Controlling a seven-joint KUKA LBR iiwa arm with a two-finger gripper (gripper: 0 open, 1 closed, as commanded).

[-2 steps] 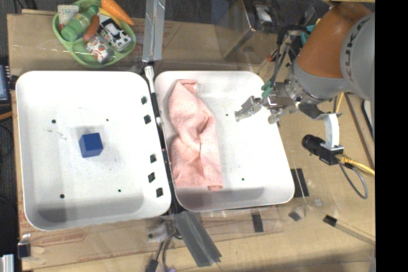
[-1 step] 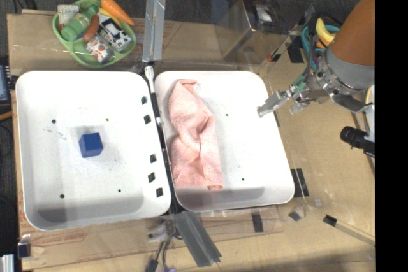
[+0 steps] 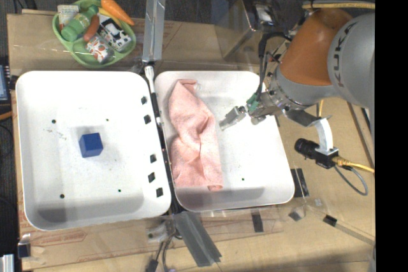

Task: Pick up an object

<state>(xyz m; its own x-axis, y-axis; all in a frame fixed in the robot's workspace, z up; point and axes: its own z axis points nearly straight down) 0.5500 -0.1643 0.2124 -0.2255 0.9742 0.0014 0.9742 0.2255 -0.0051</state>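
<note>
Inside left bin (image 3: 38,99) (white): blue cube (image 3: 91,144); right bin (image 3: 268,191): pink cloth (image 3: 194,137).

Green bowl's (image 3: 94,59) small items (packets, perhaps) too tiny to identify.

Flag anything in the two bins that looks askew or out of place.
The pink cloth in the right bin lies rumpled and folded against the left wall. The blue cube in the left bin looks ordinary.

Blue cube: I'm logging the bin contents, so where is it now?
In the camera view the blue cube sits alone in the left bin, left of centre, far from the pink cloth in the right bin.
</note>
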